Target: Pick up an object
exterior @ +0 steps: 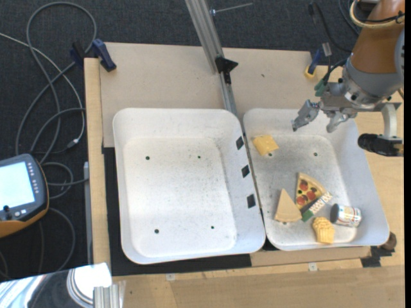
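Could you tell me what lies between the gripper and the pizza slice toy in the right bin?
Nothing: the camera view shows bare, speckled bin floor between the open gripper and the pizza slice.

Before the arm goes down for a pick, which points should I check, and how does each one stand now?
1. Gripper open: ok, fingers spread.
2. Gripper free of load: ok, nothing between the fingers.
3. Objects in right bin: ok, yellow block, wedge, pizza slice, can, corn piece.
4. Gripper above a target: not ok, it hangs over the bin's far edge.
5. Yellow block stands apart from the others: ok.
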`<action>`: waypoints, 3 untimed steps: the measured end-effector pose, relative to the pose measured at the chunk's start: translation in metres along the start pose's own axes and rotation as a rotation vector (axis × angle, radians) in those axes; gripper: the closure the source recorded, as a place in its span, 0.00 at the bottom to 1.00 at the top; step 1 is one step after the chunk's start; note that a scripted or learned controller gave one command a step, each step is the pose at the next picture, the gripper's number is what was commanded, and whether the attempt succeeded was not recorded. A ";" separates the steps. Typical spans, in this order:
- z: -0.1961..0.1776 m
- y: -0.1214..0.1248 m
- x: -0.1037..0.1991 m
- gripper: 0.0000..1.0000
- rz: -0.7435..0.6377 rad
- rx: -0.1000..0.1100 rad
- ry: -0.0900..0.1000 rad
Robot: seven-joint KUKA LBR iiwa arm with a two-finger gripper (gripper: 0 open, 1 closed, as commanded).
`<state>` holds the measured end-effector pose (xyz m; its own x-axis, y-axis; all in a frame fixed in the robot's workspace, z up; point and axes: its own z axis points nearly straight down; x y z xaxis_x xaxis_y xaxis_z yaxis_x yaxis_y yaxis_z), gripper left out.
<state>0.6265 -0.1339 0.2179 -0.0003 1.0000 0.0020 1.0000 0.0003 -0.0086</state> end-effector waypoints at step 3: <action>0.089 0.003 -0.005 1.00 0.000 -0.010 -0.001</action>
<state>0.6285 -0.1383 0.1292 -0.0006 1.0000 0.0012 1.0000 0.0006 0.0010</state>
